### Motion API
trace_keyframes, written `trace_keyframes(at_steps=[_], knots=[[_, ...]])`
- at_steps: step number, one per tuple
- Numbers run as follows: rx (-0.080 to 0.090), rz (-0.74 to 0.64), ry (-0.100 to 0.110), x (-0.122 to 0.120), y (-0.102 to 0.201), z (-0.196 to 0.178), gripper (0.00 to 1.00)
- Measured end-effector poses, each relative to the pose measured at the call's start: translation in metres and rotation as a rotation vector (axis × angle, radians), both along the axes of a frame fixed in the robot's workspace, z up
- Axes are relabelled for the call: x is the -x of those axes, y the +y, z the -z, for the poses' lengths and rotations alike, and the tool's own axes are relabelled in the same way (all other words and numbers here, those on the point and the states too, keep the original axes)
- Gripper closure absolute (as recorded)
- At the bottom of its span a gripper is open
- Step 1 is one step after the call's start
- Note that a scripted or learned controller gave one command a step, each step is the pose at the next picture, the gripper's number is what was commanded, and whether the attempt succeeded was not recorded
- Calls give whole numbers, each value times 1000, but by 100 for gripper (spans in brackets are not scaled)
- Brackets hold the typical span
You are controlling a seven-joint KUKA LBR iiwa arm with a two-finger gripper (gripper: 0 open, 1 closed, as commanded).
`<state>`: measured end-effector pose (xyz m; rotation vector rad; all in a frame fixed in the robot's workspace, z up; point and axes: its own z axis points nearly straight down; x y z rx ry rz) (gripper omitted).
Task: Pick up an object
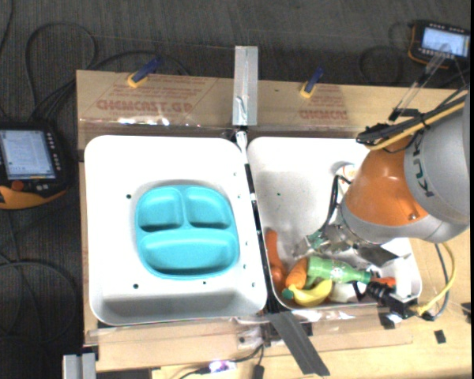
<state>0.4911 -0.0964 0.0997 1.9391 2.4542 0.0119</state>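
Note:
My gripper (322, 249) reaches down into the front part of the right bin (300, 172), below the arm's orange band. It hangs right above a heap of toys. In the heap, a green bottle-like piece (337, 272) lies just under the gripper. A yellow banana (312, 294) and an orange piece (297, 275) lie in front of it. A long orange carrot (273, 255) rests against the bin's left wall. The wrist hides where the gripper meets the heap, and nothing can be seen held in it.
The left bin (110, 212) holds a turquoise divided plate (188, 229) in its middle. A raised divider (251, 204) separates the two bins. The arm's grey body (446, 180) covers the right bin's right side. A pendant (22, 160) lies on the floor at left.

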Motion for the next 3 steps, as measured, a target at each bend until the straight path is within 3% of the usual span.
trace_keyframes(at_steps=[1,2,3], knots=[[-3,326,19,-2,71,-83,100],[-3,326,19,-2,71,-83,0],[-6,355,8,4,9,5,0]])
